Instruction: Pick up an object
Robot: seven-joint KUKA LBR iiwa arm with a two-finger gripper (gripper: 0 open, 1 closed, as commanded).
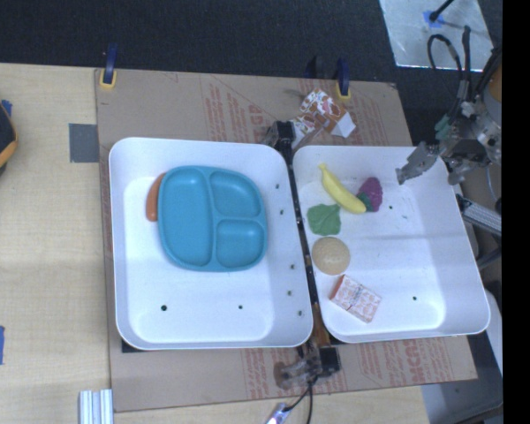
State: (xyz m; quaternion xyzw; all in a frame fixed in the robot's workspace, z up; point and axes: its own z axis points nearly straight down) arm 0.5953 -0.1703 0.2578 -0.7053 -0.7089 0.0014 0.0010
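Pincer [435, 162] over rt bin [424, 321], nr purple item [370, 191]

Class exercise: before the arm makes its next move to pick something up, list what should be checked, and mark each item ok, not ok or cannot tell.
1. Hand free of objects: ok, it sits over the right bin's far right edge.
2. Targets in reach: ok; banana, purple piece, green piece, round tan item and packet lie in that bin.
3. Banana isolated: not ok, purple and green pieces crowd it.
4. Packet isolated: ok.
5. Hand open: cannot tell.
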